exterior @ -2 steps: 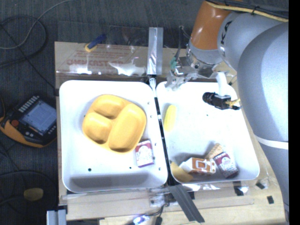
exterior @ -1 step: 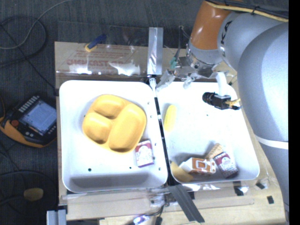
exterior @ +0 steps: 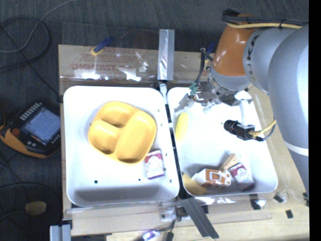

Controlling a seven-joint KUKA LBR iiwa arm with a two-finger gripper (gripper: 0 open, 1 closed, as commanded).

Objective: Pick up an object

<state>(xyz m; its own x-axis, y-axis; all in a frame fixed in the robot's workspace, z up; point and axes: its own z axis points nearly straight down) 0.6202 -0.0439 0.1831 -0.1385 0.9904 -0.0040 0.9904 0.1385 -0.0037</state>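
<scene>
My gripper (exterior: 194, 102) hangs over the back left corner of the right bin (exterior: 266, 149). Its fingers look spread, with nothing between them. Just below it a small pale yellow object (exterior: 180, 125) lies against the bin's left wall. At the front of the right bin lie an orange-and-white carton (exterior: 216, 177), a dark red packet (exterior: 242, 174), a tan cone-shaped piece (exterior: 229, 160) and a yellow item (exterior: 193, 186). The left bin (exterior: 80, 185) holds a large lumpy yellow object (exterior: 123, 132) and a small red-and-white packet (exterior: 154, 164).
A black cable fitting (exterior: 238, 128) hangs from the arm over the middle of the right bin. The ridge between the bins (exterior: 170, 144) runs close to the yellow object. A clear plastic sheet (exterior: 115, 64) lies behind the left bin. A handheld pendant (exterior: 37, 129) rests on the floor at the left.
</scene>
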